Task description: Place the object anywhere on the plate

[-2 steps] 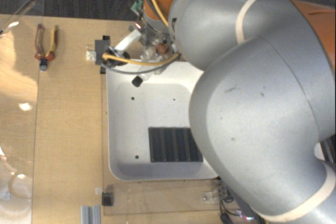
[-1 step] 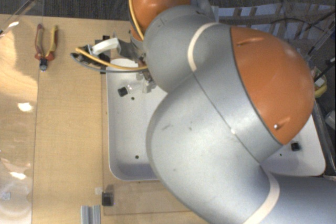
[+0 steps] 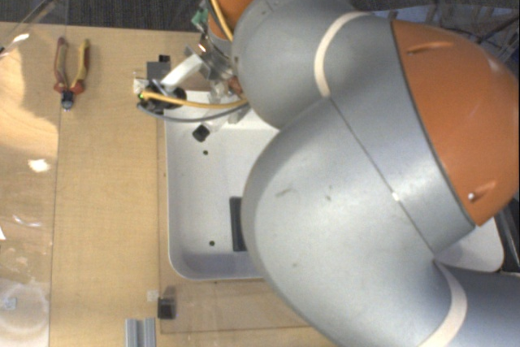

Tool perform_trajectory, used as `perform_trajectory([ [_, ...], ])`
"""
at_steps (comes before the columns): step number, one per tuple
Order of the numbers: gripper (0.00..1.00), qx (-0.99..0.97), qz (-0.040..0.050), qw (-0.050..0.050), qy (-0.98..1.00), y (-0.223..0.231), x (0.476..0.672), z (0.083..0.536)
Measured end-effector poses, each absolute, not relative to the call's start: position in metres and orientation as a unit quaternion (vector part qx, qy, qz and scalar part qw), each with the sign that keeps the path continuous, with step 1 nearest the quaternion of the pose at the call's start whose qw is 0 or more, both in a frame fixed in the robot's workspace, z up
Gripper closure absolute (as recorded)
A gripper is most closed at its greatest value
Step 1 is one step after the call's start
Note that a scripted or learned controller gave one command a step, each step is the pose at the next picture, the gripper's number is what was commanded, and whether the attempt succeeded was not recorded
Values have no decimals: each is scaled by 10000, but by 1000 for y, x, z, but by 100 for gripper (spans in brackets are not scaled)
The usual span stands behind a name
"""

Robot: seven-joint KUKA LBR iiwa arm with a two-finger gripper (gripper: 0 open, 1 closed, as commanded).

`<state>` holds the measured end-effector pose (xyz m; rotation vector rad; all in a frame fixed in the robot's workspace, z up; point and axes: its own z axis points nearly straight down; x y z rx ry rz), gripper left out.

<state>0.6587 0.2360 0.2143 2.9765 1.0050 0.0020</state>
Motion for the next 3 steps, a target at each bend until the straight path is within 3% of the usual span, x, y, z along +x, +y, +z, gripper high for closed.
perform_trajectory([
  [2, 100, 9445, 2, 8, 3285, 240, 658, 235],
  [3, 100, 9896, 8, -12, 1442, 232, 662, 97],
])
